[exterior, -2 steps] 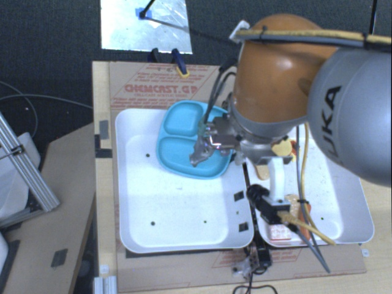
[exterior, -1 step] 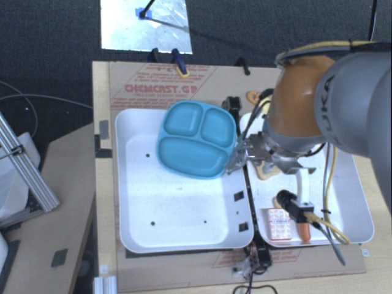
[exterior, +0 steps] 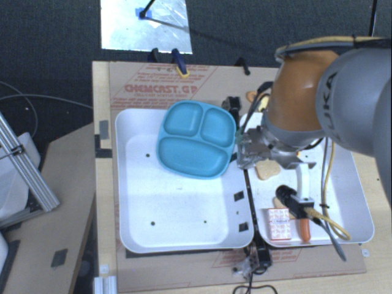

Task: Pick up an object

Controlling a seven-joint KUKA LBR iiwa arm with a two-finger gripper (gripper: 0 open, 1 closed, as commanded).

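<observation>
The grey arm's end effector (exterior: 246, 152) sits low over the divide between the two bins, just beside the blue three-compartment plastic plate (exterior: 196, 138) resting in the left white bin (exterior: 131, 225). Its grip cannot be judged; no pickup looks done.

We look down on a dark carpeted floor (exterior: 49, 35) that fills the upper part of the view and runs along the 9 o'clock side. At 12 o'clock a shiny, foil-like square sheet (exterior: 146, 17) lies on it, catching the light and crossed by a thin dark rod. In the middle we see a brown cardboard board (exterior: 159, 84) with red printed lettering, held at its far edge by clamps. Toward 8 o'clock stands a pale wooden table surface (exterior: 67, 182), and at its left edge a slanted aluminium frame rail (exterior: 24, 167). Thin cables trail over the carpet near 9 o'clock.
</observation>
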